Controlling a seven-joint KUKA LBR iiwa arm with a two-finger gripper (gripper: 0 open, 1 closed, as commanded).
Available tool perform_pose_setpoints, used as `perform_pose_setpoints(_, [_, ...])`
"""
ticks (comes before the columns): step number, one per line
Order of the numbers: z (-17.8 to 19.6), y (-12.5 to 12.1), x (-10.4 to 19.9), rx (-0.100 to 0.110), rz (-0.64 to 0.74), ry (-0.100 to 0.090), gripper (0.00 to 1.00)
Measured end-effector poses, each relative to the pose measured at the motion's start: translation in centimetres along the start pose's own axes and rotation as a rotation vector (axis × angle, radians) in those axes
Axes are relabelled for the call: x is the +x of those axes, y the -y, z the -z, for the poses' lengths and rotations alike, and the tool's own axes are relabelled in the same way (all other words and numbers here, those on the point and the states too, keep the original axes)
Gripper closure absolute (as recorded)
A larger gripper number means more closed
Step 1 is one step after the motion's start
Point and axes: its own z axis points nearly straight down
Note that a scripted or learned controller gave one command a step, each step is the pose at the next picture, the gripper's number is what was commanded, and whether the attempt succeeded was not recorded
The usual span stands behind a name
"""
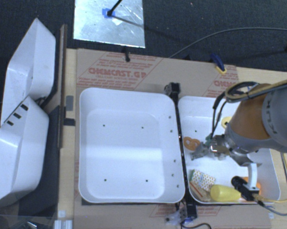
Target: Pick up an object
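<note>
ring [191,144] at gripper's [200,150] 10 o'clock | light, stiff; pinch its rim | gripper opening: cannot tell

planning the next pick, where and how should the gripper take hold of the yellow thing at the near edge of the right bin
Grip the yellow object across its narrow middle, coming straight down from above. It lies flat and elongated along the right bin's near wall, so side approaches look blocked by the wall and the patterned piece beside it.
</note>
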Motion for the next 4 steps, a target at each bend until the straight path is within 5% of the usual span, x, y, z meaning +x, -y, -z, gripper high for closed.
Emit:
perform_pose_setpoints(2, [16.8,-2.8,-0.5,-0.013,0.001,0.001,0.0])
perform_pose_setpoints(3, [7.9,-4.3,2.1,0.001,0.003,0.0,0.0])
perform_pose_setpoints(4, [8.3,-1.1,3.4,-0.005,0.001,0.0,0.0])
